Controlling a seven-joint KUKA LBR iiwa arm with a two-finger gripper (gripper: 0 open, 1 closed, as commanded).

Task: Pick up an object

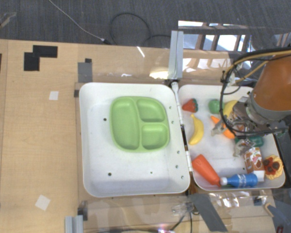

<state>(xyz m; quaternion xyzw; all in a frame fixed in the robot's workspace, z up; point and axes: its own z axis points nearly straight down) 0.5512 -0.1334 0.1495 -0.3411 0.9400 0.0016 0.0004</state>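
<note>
Objects for picking lie in the right bin [203, 92], and we count several of them. Near its far left corner we see a strawberry [189, 105], and just below it a banana [197, 129] lying lengthwise beside the wall the two bins share. Closer to us, a carrot [205, 169] lies at a slant, its thin end near a blue bottle [242, 180] that rests along the front wall. Beside the bottle's far end we see a small printed packet [252, 159] and a brown doughnut-like toy [273, 166] in the corner. A green round piece [214, 105] and a yellow piece [230, 107] sit toward the back, partly hidden by the arm.

We see the arm [277, 89] reaching in from the right, its orange band over the right bin. The gripper [243, 130] is low among the objects, next to a small orange piece [224, 128]; we cannot tell how its jaws stand or whether they hold anything.

In the left bin [94, 178] we see a green divided plate [138, 124] lying flat near the middle.
</note>
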